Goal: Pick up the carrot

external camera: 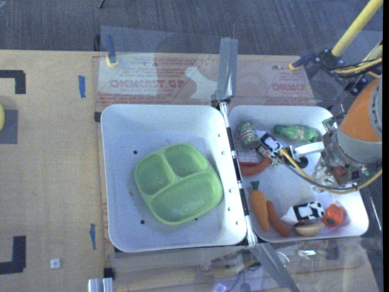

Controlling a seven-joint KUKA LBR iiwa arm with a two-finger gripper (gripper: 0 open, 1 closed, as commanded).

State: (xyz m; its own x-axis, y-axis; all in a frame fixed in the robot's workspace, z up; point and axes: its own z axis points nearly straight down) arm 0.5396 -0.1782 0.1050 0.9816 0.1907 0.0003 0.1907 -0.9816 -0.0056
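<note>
gripper [333,169] seen over the right side of the right bin [295,190], open or closed cannot be told | carrot [260,208] laid at that bin's near-left, well apart from gripper | long axis run near-to-far, leafy end pointed far, tip near | green plate [178,182] set in left bin [121,139]

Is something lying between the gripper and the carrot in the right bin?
Nothing tall. The gripper hangs at the right of the bin, and the carrot lies by its left wall, with mostly bare floor between. A sausage lies close along the carrot's right side, toward the gripper, and might crowd the grasp.
</note>
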